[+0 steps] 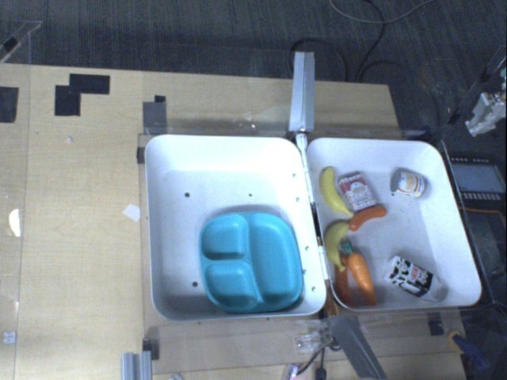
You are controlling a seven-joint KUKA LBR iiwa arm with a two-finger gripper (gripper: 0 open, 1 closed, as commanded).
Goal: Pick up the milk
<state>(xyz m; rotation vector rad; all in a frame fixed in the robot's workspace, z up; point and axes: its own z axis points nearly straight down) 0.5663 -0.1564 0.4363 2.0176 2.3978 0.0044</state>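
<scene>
Your milk (pixel 409 276) is the small black-and-white patterned carton lying tipped on its side near the front right corner of the right bin (pixel 444 212), with bare white floor around it on every side. Nothing rests on it or leans against it.

The closest neighbours sit along the bin's left wall. An orange carrot (pixel 360 274) with a green top lies near the front left corner, beside a rounded reddish piece (pixel 342 285) that is too blurred to name. Behind them you have one yellow banana (pixel 337 238), then a second banana (pixel 333 190) further back, both curved and smooth. An orange-red sausage (pixel 367 216) lies slanted toward the middle, just in front of a red-and-white box (pixel 353 188). A small can (pixel 409 183) lies near the back right corner.

The left bin (pixel 174 212) carries a glossy teal plastic tray (pixel 252 261) with three compartments, set toward its front right corner.

The gripper (pixel 485 115) is a pale blurred shape beyond the right bin's back right corner, well apart from the milk; you cannot tell how it stands.
</scene>
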